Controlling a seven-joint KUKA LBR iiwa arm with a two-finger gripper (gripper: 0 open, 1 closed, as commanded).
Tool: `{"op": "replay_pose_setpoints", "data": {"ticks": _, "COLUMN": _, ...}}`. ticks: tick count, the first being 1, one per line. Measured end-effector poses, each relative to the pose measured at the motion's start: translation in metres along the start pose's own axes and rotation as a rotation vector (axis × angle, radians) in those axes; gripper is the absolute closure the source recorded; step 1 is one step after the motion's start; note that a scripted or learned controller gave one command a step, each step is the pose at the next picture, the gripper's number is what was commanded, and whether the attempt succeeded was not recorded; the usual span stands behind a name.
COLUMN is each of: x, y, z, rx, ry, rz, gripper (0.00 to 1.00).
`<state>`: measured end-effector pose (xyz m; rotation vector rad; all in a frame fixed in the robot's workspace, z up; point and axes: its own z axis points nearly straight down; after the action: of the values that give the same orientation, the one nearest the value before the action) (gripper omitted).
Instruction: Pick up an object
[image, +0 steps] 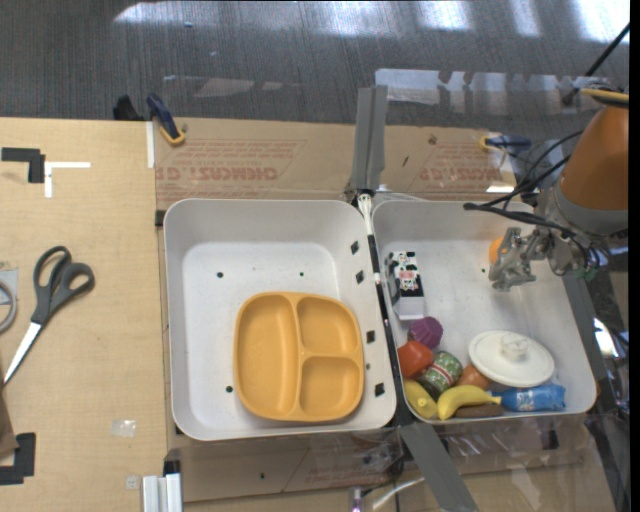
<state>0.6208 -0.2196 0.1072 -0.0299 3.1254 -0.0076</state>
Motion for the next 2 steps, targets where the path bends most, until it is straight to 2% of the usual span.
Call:
{"op": "replay_pose_setpoints", "data": {"ticks": 1, "x": 0.000, "y": 0.000, "z": 0.000, "rx": 0.000, "ry": 0.000, "rz": 0.000, "gripper": 0.00}}
{"op": "replay_pose_setpoints", "data": {"ticks": 2, "x": -0.003, "y": 0.002, "z": 0.012, "rx": -0.004, "ry": 0.008, "rz": 0.128, "gripper": 0.00}}
